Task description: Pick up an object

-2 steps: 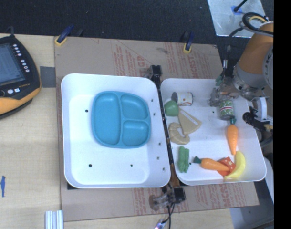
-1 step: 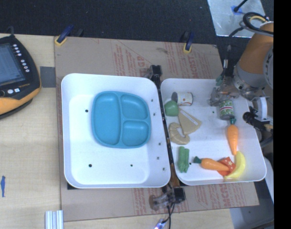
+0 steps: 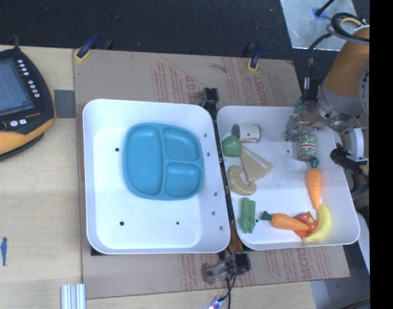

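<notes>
My gripper hangs over the back right part of the right bin. A small can with a green and white label sits upright between the fingers, its top partly hidden by them, and the gripper is shut on it. Just in front of the can lies an orange carrot. The grey arm with its orange band reaches in from the upper right.
The right bin also holds a green fruit, a tipped white cup, beige food pieces, a green vegetable, a second carrot and a banana. A blue divided plate lies in the left bin. A control pendant rests far left.
</notes>
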You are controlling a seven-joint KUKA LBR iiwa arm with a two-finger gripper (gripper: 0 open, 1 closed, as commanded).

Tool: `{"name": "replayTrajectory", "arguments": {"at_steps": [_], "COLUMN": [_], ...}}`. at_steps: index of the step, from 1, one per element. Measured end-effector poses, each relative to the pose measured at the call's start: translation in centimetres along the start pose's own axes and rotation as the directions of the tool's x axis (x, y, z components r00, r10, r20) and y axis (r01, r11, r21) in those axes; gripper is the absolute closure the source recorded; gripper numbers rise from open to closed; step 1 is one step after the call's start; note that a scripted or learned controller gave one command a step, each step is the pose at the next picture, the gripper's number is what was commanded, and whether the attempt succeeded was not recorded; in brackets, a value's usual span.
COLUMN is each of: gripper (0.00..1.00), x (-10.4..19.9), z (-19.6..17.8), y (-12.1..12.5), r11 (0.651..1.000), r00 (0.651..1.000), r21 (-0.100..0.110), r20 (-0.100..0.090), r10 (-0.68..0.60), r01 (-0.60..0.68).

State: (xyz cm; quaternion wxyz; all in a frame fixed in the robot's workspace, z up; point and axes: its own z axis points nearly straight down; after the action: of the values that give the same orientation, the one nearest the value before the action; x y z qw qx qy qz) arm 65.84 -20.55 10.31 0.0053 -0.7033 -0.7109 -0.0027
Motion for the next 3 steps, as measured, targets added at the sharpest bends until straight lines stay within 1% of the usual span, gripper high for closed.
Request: {"name": "replayTrajectory", "arguments": {"at_steps": [1, 2, 3], "gripper": [0.0, 0.0, 0.0], "x": [1.1, 1.2, 1.2], "z": [0.1, 1.0, 1.0], "y": [0.2, -2.7, -5.7], "r11": [1.0, 1.0, 1.0], "r00": [1.0, 1.0, 1.0], "r21": [0.006, -0.005, -0.004], "r20": [-0.021, -0.017, -0.017], "r10": [-0.007, -0.01, -0.01], "r01": [0.007, 0.01, 0.01]}}
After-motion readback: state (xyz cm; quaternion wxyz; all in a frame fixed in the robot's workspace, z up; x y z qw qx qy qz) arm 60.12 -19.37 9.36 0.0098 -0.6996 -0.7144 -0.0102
